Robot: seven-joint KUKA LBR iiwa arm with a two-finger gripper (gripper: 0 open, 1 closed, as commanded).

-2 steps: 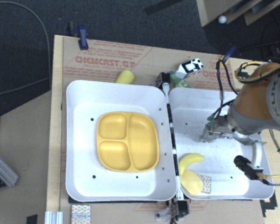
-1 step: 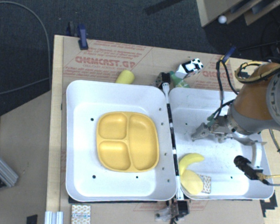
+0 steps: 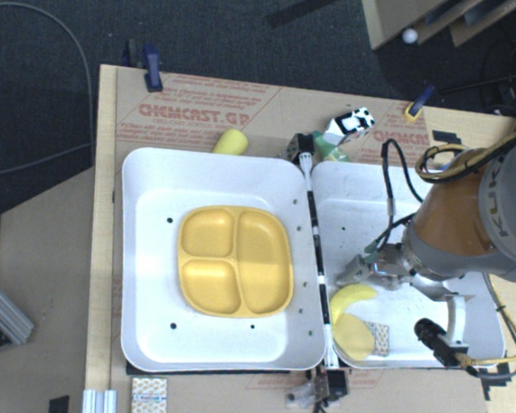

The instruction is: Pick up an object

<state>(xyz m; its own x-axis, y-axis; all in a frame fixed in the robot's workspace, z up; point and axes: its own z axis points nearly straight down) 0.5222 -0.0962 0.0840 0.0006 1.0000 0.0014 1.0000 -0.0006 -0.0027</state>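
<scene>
My gripper (image 3: 367, 268) reaches down into the right bin (image 3: 354, 197), near its left wall. Just below it lies a pale yellow banana-shaped piece (image 3: 353, 296), very close to the gripper tip, though I cannot see whether they touch. Below the banana sits a round yellow piece (image 3: 354, 336), with a small speckled tan block (image 3: 379, 338) at its right side. The left bin (image 3: 150, 191) holds a yellow divided plate (image 3: 235, 261) in its middle.
On the board behind the bins lie a small yellow object (image 3: 232, 141), a black-and-white object (image 3: 353, 122) and a green-and-black item (image 3: 318, 148). Blue clamps (image 3: 151, 66) grip the board's far edge. The arm's grey and orange body (image 3: 456, 220) covers the right bin's right half.
</scene>
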